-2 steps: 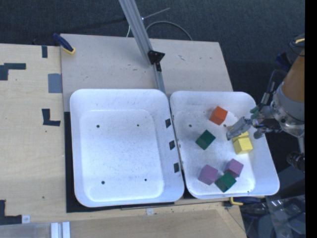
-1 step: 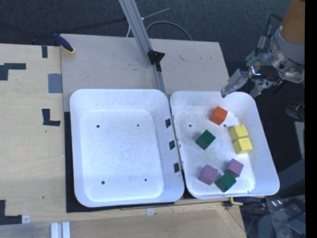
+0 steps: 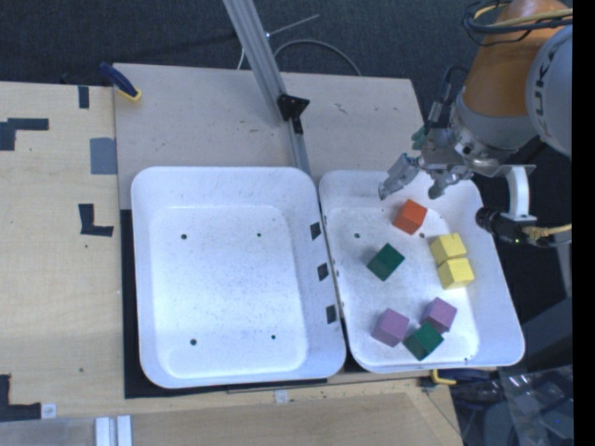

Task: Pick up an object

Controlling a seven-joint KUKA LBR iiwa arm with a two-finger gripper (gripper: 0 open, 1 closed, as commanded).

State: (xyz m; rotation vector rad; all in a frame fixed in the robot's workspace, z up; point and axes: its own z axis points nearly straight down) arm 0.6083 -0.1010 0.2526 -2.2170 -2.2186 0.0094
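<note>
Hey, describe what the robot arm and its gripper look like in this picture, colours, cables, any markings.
The arm is grey with a broad orange band above the wrist, and dark lettering shows on its grey shell at the right edge. Black cables loop over the orange part and run down toward the wrist. The gripper is grey metal with two slim fingers.

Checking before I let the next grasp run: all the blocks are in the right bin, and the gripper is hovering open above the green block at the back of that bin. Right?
Not quite. The camera view shows the gripper open above the orange block at the back of the right bin, not a green one. The nearest green block lies further forward. All blocks are indeed in that bin.
</note>
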